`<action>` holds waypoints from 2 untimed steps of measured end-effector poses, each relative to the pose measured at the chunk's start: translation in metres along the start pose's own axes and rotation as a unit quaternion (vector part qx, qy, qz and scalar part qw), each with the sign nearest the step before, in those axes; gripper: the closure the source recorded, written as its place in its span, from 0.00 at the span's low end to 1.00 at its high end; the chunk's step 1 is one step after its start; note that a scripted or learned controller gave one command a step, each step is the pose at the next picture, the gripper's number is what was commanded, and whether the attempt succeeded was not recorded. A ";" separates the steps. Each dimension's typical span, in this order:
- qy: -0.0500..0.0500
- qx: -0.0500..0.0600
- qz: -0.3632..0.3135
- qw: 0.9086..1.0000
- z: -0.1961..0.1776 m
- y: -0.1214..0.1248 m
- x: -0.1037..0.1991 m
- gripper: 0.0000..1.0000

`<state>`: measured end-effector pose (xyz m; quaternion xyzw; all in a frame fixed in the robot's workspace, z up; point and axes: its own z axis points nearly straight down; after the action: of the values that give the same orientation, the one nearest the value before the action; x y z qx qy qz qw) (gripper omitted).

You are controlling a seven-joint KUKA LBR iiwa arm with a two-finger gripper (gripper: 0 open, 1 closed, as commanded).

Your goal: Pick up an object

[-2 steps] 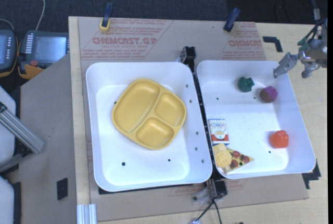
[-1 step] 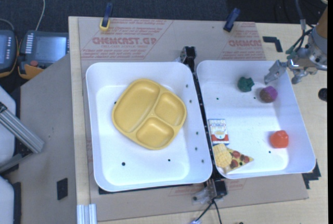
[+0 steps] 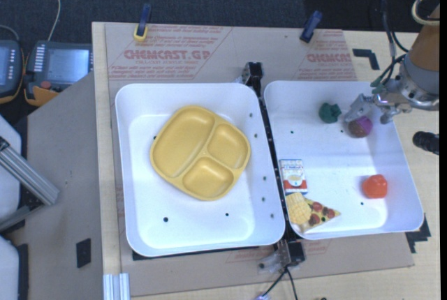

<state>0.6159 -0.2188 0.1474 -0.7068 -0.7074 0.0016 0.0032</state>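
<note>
The table (image 3: 105, 152) carries two white bins side by side. The left bin (image 3: 133, 208) holds a yellow divided plate (image 3: 200, 152), lying flat near the bin's centre. The right bin (image 3: 398, 215) holds five items: a green object (image 3: 329, 111) near the far wall, a purple object (image 3: 360, 127) just beside it to the right, an orange-red ball (image 3: 375, 185) near the right wall, a small carton (image 3: 293, 175) against the left wall, and a pizza slice (image 3: 312, 211) just below the carton. The arm (image 3: 427, 54) enters from the right. The end effector (image 3: 370, 110) sits directly over the purple object, at its upper edge. Whether it is apart or closed on the object cannot be determined.
</note>
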 end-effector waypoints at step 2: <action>-0.002 -0.005 -0.001 1.000 0.031 0.009 0.002 1.00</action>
<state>0.6245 -0.2163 0.1166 -0.7061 -0.7081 -0.0005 -0.0017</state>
